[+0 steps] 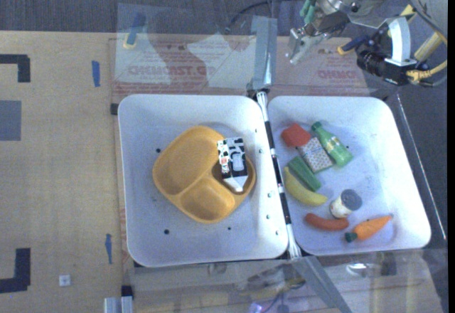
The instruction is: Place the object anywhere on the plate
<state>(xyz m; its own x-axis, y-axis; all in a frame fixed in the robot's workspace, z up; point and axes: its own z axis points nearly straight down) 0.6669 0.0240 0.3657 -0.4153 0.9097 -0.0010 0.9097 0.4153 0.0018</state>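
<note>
Nearest the lens, along the front of the right bin (416, 230), lie a toy carrot (371, 227) and a red sausage (327, 222), with a small round tin (349, 200) just behind them; further back sit a banana (304, 189), a green wedge (304, 172), a patterned packet (315, 154), a green bottle (331, 144) and a red piece (295, 135), all crowded together. Across the divider, the left bin (142, 226) holds a yellow compartment plate (186, 166), and a small black-and-white printed carton (233, 157) already rests on the plate's right side, partly over the rim toward the divider. Up at the back, the tool (300, 43) hangs above the far edge of the desk (57, 162), well apart from both bins; its fingers look fairly close together with nothing between them. Judged from this, the carton seems placed and the arm is clear. If another object must go, a good approach is to pick an outlying piece such as the carrot or the tin, descend straight down to avoid nudging neighbours, and release over the plate's broad left compartment, low enough that it does not bounce or slide off the rim.
</note>
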